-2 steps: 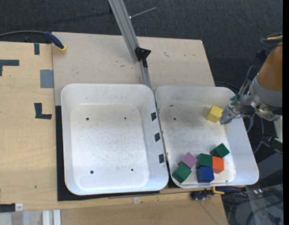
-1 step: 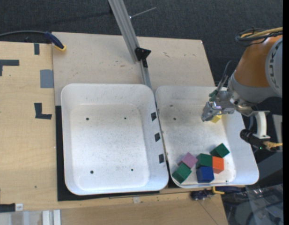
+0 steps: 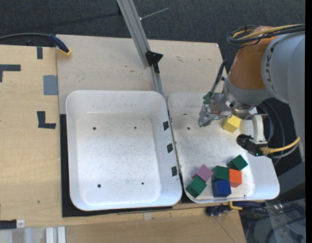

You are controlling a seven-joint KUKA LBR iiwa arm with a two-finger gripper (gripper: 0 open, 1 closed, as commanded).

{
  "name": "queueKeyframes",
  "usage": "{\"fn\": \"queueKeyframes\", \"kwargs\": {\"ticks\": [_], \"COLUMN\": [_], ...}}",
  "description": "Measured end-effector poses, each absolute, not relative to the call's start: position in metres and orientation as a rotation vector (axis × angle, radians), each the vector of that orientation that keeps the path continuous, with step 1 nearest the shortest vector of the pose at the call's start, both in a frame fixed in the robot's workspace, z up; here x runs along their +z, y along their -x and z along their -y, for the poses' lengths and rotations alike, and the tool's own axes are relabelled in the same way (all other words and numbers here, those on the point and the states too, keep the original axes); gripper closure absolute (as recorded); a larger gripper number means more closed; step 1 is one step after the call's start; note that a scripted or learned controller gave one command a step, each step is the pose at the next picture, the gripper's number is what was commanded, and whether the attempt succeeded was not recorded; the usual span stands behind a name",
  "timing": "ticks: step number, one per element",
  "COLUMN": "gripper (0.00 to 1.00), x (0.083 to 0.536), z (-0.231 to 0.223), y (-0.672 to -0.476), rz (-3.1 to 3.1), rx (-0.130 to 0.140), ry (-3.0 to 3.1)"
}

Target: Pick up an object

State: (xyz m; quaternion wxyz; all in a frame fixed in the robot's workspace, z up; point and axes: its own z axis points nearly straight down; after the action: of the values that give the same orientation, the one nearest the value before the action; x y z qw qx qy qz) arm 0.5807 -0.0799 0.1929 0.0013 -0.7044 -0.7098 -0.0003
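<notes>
My gripper (image 3: 204, 118) hangs over the upper part of the right bin (image 3: 191, 135), pointing down and to the left. A yellow block (image 3: 231, 123) lies just to its right, beside the wrist and apart from the gripper's tip. Several blocks cluster in the bin's near corner: a purple one (image 3: 204, 173), a green one (image 3: 196, 186), a blue one (image 3: 221, 187), an orange one (image 3: 235, 177) and two more green ones (image 3: 221, 173) (image 3: 239, 162). I see nothing at the gripper's tip.
The left bin (image 3: 115, 151) stands next to the right one, with a raised rim (image 3: 168, 146) between them. A grey metal bar (image 3: 138, 29) slants across the bench behind the bins. Yellow and black cables (image 3: 277, 146) hang at the right.
</notes>
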Motion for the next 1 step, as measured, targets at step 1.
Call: {"fn": "queueKeyframes", "kwargs": {"ticks": [1], "gripper": [1.0], "x": [0.2074], "z": [0.024], "y": [-0.6014], "rz": [2.229], "rx": [-0.004], "ry": [2.212]}}
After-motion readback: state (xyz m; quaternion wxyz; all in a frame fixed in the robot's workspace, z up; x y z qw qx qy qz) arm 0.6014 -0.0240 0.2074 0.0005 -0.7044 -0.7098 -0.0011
